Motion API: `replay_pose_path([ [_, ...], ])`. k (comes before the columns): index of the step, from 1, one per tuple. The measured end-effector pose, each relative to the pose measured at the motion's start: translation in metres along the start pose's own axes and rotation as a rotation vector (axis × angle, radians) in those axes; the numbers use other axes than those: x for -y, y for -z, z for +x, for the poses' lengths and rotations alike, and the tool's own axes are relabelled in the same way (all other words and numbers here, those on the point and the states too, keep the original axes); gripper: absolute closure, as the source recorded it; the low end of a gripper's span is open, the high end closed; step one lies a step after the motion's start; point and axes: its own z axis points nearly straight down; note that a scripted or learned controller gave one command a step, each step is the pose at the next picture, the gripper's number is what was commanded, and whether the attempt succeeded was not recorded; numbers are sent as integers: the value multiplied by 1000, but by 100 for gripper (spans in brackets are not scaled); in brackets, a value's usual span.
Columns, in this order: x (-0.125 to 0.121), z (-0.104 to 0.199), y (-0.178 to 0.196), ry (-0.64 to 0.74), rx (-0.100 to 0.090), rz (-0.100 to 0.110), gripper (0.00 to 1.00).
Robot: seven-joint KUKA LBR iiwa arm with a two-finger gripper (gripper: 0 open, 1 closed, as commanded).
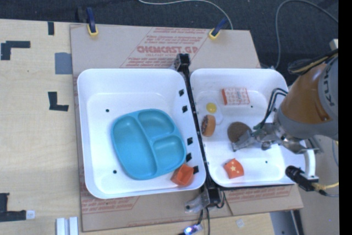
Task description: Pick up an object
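My gripper (242, 142) is low in the right bin (275, 81), reaching in from the right. Its tip lies against the lower edge of a brown round disc (237, 129) on the bin floor. Whether anything is held cannot be made out. A small burger-like piece (208, 125) lies just left of the disc, with a little yellow piece (211, 108) above it. A white and red packet (235, 96) rests toward the back. A red-orange piece (234, 168) sits near the front wall.
The left bin (88, 85) holds a blue divided plate (147, 143) and an orange-red block (183, 175) in its front right corner. A black divider clip strip (190, 113) runs between the bins. Cables trail across the dark floor behind the bench.
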Motion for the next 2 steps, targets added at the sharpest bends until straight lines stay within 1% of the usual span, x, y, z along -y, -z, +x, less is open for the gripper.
replay_pose_path([
  [1,0,-1,10,0,3,-1,100],
  [2,5,3,54,1,0,0,100],
])
